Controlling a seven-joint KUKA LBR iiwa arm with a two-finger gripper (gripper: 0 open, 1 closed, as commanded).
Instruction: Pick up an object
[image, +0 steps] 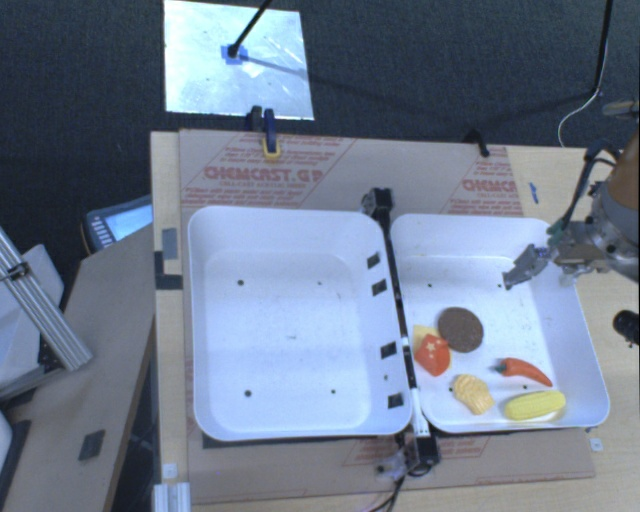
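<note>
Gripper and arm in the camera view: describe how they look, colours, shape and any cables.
The gripper is grey metal, a blocky body narrowing to slim jaws. Behind it the arm is grey with an orange patch near the picture's right edge. A thin light cable loops above the arm, and a dark cable runs beside the wrist. No markings are legible.

Both white bins (290, 240) (575, 330) look like smooth moulded plastic with a dull sheen. Beneath them lies a matt board (330, 165) with red print, apparently protective paper. The reflective sheet (238, 60) behind appears metallic, scuffed. The brown disc (461, 329) looks matt and grainy. The yellow corn cob (534, 405) and red chilli pepper (524, 371) look like glossy plastic.
</note>
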